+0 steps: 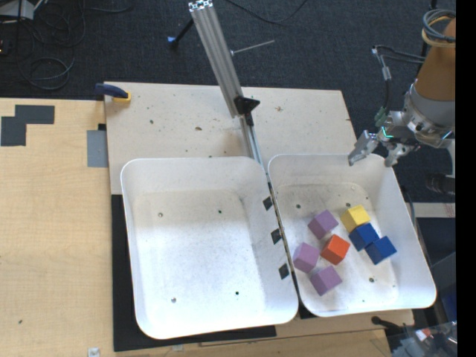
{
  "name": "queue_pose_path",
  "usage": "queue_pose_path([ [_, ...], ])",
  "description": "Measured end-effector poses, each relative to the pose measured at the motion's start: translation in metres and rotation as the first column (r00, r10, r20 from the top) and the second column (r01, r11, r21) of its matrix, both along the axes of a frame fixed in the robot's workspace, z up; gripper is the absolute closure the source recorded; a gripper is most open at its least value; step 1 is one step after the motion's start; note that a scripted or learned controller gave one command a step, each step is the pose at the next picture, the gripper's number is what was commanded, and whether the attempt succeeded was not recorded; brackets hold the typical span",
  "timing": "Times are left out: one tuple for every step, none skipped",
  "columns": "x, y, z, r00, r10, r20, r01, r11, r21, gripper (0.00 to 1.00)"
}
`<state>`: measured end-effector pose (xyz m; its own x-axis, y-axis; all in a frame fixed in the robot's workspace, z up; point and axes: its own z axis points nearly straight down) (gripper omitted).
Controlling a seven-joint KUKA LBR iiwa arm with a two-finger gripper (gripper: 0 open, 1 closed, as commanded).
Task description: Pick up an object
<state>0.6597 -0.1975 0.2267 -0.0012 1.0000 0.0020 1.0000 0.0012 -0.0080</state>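
In the right bin (401, 199) lies a cluster of blocks: a yellow block (357, 216), two blue blocks (364, 234) (381, 249), an orange block (335, 249) and three purple blocks (323, 224) (306, 257) (325, 280). My gripper (377, 152) hangs above the bin's far right rim, well up and to the right of the blocks. Its two fingers are spread apart with nothing between them.
The left bin (149, 199) sits beside the right one, with a row of black clips (274, 235) along the shared rim. A slanted aluminium beam (219, 54) rises behind the bins. A small blue and yellow clamp (113, 91) rests at the board's far left corner.
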Motion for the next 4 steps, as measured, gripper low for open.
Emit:
queue_pose_path([
  [0.001,0.0,0.003,1.0,0.004,0.004,-0.004,1.0,-0.002,0.0],
  [-0.007,0.005,-0.058,1.0,0.0,0.0,0.0,1.0,0.0,0.0],
  [-0.015,0.004,-0.121,1.0,-0.001,-0.001,0.001,1.0,0.0,0.0],
  [-0.015,0.006,-0.137,1.0,-0.001,0.003,0.001,1.0,-0.001,0.0],
])
